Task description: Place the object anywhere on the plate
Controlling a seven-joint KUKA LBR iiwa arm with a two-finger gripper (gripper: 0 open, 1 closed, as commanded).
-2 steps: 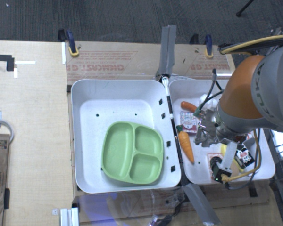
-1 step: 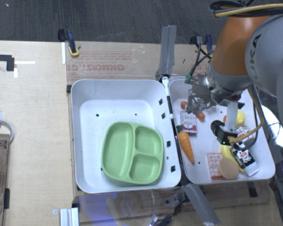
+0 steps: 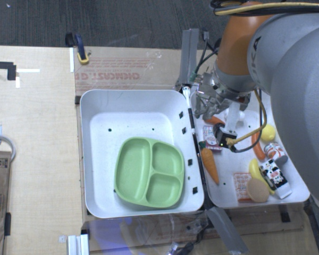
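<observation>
A green three-compartment plate (image 3: pixel 149 171) lies in the left white bin (image 3: pixel 95 121) with nothing on it. My gripper (image 3: pixel 206 109) hangs over the far left corner of the right bin (image 3: pixel 297 194), just past the wall between the bins. Under it lie a small orange piece (image 3: pixel 216 120) and a little red-and-white packet (image 3: pixel 209 137). A carrot (image 3: pixel 209 165) rests along that bin's left wall, nearer the front. From this angle the wrist hides the fingertips, and I see nothing held between them.
More items crowd the right bin: a yellow lemon (image 3: pixel 268 133), an orange sausage-like piece (image 3: pixel 259 150), a cow-print carton (image 3: pixel 274 175), a beige bun (image 3: pixel 258 190) and a flat packet (image 3: pixel 241 183). The big grey arm (image 3: pixel 292 73) covers the bin's right side.
</observation>
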